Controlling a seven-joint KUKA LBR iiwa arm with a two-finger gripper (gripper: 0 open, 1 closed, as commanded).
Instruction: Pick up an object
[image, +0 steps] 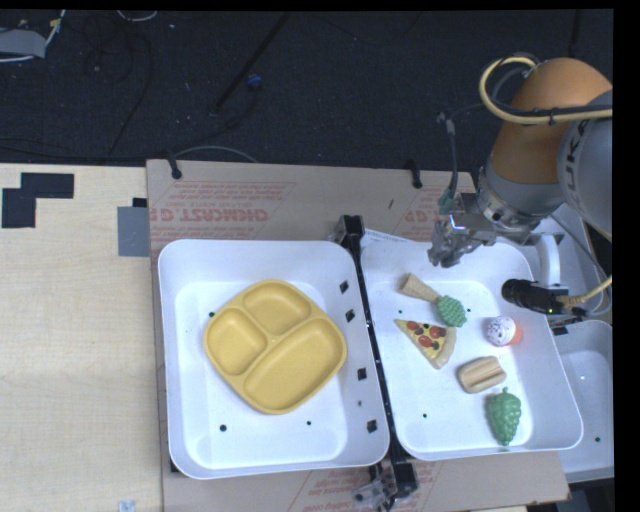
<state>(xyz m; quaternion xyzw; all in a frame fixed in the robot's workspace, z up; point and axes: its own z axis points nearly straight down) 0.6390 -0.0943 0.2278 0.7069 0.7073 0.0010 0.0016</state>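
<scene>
A grey-and-orange robot arm (545, 120) hangs over the far edge of the right bin (570, 425), its gripper (452, 245) poised above the bin's bare floor with nothing between its fingers; whether they are spread or closed cannot be told. Nearer the camera than the gripper, in the same bin, lie a toy brush with a green head (436, 300), a pizza slice (428, 338), a white-and-red ball (500, 330), a bread roll (481, 374) and green grapes (505, 415). The left bin (190, 440) holds a yellow divided plate (275, 345).
</scene>
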